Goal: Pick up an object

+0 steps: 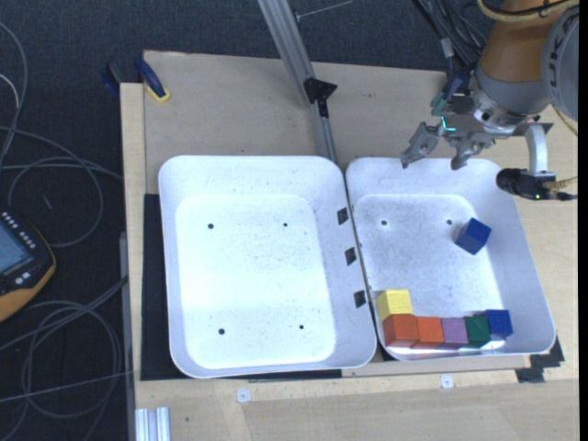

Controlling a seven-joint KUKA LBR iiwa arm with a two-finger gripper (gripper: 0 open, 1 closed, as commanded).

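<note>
Two shallow white plastic bins sit side by side on the pale wooden tabletop (239, 90), and I work down from those. On my screen the left-hand white bin (184, 177) has nothing for me to chase; the right-hand white bin (528, 274) carries all the candidates. Along its near wall runs a tight row of small cubes: a yellow cube (397, 301) sitting just behind an orange cube (401, 328), then a second orange cube (429, 330), a purple cube (455, 330), a green cube (476, 327) and a dark blue cube (499, 322), each touching its neighbour. I judge they slid together against that wall, which would make them awkward to get fingers around. A lone blue cube (474, 235) lies tilted out on the open floor near the right side, well apart from the row (my pick, since both faces are free).

From the right the grey arm with the orange band (524, 39) reaches in, wrist pitched downward over the far rim of the right bin. Its two-finger claw (435, 152) hangs with fingers spread wide and nothing between them, above the rim and well short of any cube. To my eye nothing has been picked yet; I would bring the claw toward me and to the right over the lone blue cube, then descend.
</note>
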